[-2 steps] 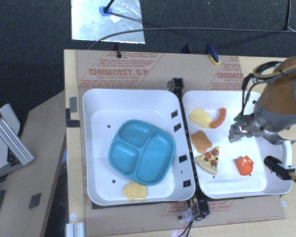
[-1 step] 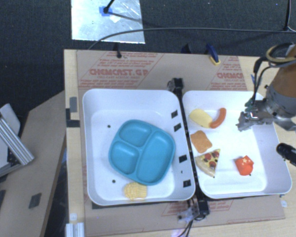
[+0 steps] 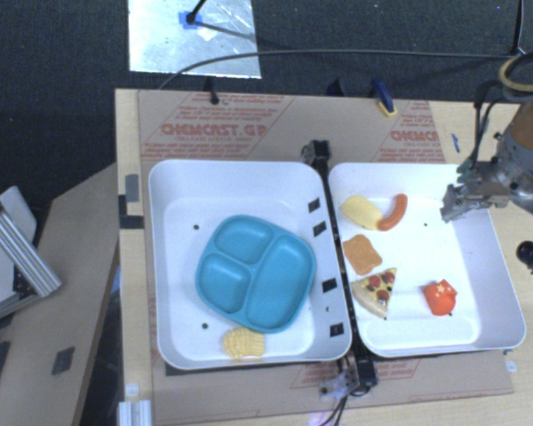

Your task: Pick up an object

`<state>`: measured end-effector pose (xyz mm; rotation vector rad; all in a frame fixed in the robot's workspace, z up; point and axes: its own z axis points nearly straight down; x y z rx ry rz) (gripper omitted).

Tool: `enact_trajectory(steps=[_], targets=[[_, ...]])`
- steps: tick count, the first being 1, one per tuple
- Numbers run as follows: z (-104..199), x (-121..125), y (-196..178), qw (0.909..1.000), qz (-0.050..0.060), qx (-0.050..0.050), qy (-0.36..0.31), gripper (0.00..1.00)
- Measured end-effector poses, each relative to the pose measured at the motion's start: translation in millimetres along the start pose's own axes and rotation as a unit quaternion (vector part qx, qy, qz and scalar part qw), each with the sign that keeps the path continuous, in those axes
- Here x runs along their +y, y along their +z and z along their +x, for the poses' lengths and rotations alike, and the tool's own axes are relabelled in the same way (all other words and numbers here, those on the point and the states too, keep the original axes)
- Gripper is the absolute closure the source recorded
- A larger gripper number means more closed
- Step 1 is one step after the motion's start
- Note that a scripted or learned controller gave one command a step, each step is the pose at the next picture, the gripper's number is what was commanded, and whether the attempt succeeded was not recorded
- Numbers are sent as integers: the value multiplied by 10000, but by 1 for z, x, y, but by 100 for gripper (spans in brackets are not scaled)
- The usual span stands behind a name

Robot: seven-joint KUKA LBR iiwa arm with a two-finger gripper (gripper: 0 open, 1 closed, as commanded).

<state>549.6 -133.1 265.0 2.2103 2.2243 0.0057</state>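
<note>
left bin [image 3: 173, 264]: mostly taken up by blue tray [image 3: 254, 273], corn [image 3: 244, 343] just beside its near edge; open floor only along far and left walls. right bin [image 3: 493, 282]: sausage [image 3: 392, 211], yellow piece [image 3: 362, 209], toast [image 3: 362, 254], pizza slice [image 3: 376, 291] crowded toward the divider; red piece [image 3: 440, 297] apart, with bare floor around it. gripper [image 3: 462, 204] over far right rim.

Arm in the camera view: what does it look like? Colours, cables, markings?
The arm is grey metal with a rounded body. An orange band rings it near the view's top right corner. A thin dark cable runs down its near side toward the tool, which is a blocky grey piece with darker parts. I can't make out any printed markings on it.
</note>
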Motion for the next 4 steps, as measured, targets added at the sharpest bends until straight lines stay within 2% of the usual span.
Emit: enact_trajectory(steps=[1,3,4], targets=[[51,-3,16,10000,28,15,-17,100],[164,-22,13,10000,32,19,-25,100],[216,-29,37,10000,42,17,-18,100]])
